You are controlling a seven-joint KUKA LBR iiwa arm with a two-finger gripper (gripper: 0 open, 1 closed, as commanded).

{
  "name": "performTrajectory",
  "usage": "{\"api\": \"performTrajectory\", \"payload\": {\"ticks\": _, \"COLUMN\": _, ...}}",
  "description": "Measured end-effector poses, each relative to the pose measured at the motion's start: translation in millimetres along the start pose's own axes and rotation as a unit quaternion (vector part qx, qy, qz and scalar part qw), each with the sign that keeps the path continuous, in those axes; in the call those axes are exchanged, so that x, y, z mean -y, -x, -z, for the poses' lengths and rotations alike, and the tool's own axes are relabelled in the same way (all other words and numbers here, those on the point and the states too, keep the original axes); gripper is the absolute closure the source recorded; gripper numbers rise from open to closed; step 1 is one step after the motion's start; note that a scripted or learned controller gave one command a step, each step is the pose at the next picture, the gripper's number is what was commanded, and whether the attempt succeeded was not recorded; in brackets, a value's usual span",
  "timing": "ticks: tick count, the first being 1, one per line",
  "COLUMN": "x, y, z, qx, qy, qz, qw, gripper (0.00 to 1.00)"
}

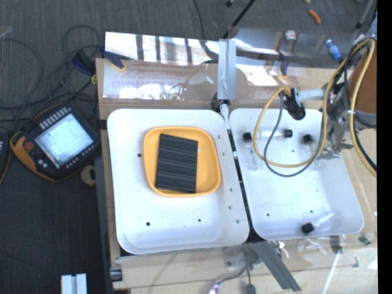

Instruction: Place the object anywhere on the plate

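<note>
Black ribbed block [177,162] is lying on the yellow plate [210,177] in the left bin [177,234]; the gripper's [339,141] state I cannot tell.

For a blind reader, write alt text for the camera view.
A dark ribbed block lies on a yellow plate in the left white bin. The right bin holds looping yellow and grey cables; the arm sits at its right edge.

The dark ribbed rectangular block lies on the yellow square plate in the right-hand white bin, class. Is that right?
Not quite. The camera view shows the dark ribbed rectangular block lying on the yellow square plate, but that plate sits in the left-hand white bin, not the right-hand one. The right-hand white bin has yellow and grey cables looping over it.
</note>
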State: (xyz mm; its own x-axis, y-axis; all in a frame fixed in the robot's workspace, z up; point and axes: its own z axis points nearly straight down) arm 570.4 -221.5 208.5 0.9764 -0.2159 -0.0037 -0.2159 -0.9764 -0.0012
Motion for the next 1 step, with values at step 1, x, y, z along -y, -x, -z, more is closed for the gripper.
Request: {"api": "performTrajectory", "payload": {"ticks": 1, "x": -0.1, "y": 0.1, "z": -0.2, "qx": 0.0, "qy": 0.0, "qz": 0.0, "qw": 1.0, "gripper": 0.0}}
